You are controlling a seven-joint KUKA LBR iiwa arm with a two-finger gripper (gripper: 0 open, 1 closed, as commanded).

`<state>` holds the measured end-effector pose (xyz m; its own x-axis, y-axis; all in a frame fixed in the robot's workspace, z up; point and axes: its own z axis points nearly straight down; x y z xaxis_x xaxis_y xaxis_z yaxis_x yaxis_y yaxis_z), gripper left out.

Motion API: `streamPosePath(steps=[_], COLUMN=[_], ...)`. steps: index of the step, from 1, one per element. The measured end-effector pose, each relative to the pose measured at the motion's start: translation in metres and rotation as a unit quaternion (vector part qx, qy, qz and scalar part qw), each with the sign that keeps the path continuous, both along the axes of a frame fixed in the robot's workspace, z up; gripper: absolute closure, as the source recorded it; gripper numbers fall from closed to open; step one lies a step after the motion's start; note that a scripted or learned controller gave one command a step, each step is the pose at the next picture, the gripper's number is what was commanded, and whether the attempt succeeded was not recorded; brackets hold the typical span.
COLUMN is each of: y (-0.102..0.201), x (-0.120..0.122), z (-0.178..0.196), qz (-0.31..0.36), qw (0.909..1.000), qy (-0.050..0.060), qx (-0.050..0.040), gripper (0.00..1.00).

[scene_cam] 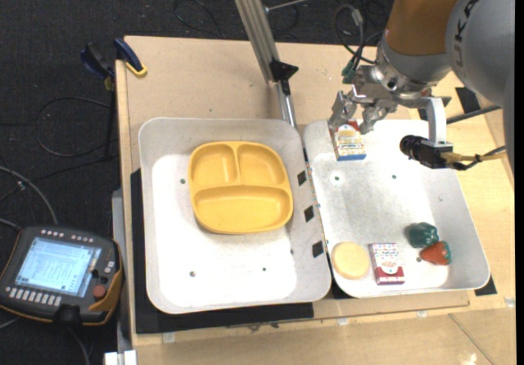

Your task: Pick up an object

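Note:
My gripper (353,119) hangs over the far left corner of the right bin (458,216). A small white box with a blue and yellow label (350,146) has its upper end between the two fingers, which are shut on it. Along the near edge of the same bin lie a pale yellow round disc (350,260), a red and white carton (386,263), a green item (423,233) and a red item (435,253).
The left bin (164,191) holds a yellow divided plate (240,187). A slanted metal pole (252,11) crosses above the bins' far edge. A black cable clamp (424,149) sticks out at the right bin's far side. A teach pendant (57,273) lies off the bench at the lower left.

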<state>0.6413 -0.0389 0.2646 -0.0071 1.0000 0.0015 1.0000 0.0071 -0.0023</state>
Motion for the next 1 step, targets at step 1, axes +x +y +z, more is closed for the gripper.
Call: streamPosePath(steps=[1], y=[0.0483], x=[-0.0039], z=[0.0014], qz=[0.000], qw=[1.0000], qy=[-0.001], qx=[0.0000], gripper=[1.00])
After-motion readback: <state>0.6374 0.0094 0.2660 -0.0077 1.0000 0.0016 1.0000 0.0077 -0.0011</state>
